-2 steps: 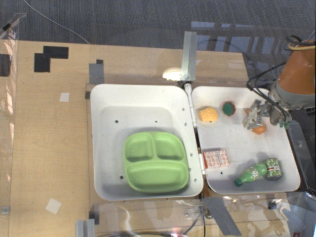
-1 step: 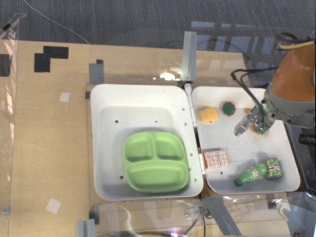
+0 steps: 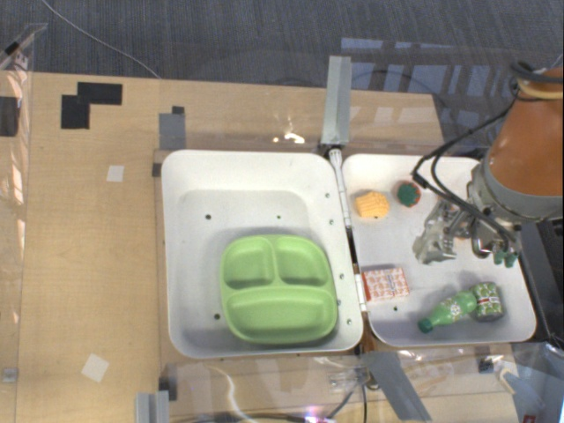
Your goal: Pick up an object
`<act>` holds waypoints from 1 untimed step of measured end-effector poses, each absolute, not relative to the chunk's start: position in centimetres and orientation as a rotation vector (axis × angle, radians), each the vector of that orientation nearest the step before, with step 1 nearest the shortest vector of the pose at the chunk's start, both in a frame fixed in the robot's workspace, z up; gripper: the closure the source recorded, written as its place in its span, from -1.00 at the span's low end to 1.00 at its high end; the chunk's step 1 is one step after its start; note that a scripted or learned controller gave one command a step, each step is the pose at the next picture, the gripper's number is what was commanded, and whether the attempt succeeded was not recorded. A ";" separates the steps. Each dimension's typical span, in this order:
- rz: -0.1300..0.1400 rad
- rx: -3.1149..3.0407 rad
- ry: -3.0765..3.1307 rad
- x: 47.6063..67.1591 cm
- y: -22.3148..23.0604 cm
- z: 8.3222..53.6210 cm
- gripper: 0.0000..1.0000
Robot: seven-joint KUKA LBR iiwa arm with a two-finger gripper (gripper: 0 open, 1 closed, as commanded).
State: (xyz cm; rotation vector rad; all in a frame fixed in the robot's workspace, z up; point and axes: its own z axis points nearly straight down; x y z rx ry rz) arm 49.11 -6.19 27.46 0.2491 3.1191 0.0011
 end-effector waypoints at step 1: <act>-0.002 -0.526 3.092 49.6 -10.6 21.6 1.00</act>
